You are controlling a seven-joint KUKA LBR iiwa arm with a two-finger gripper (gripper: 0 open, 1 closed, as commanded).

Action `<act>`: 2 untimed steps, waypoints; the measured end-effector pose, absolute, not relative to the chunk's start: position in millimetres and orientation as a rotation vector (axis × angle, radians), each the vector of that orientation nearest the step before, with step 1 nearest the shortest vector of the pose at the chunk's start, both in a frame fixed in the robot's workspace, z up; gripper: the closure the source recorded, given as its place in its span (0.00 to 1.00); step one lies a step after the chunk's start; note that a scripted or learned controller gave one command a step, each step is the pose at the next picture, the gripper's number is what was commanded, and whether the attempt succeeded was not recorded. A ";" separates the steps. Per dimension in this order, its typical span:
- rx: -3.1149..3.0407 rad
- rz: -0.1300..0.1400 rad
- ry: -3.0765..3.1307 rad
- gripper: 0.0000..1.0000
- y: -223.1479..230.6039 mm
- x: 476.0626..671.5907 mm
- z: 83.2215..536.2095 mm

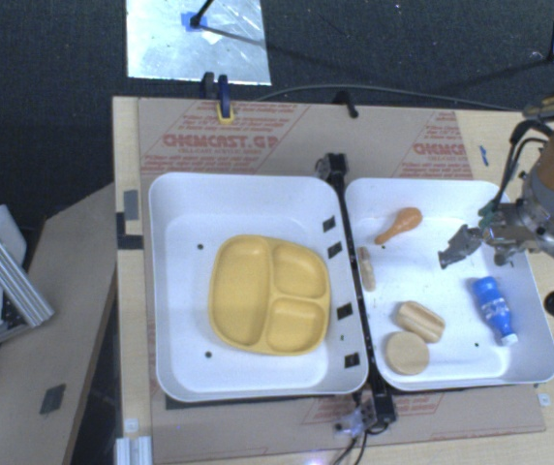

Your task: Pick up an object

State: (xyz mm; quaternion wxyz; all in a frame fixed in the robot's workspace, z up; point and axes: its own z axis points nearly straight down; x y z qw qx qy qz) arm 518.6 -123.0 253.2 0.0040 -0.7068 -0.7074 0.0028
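Plastic all round here: a glossy yellow tray (267, 295) with three compartments sits in the left bin (175, 289). In the right bin (538, 361), the gripper (471, 243) hangs over bare white floor, fingers spread with nothing between them. Just beside it lies a blue bottle (493, 308); further off, a drumstick-shaped toy (399, 225), bun (419, 320) and round tan disc (407, 353). Cardboard (258, 134) underneath reads "CHEMCAST".
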 end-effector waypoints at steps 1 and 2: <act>-2.219 -0.002 -2.226 0.00 -122.8 520.8 258.8; -2.218 0.001 -2.222 0.00 -122.8 511.3 204.4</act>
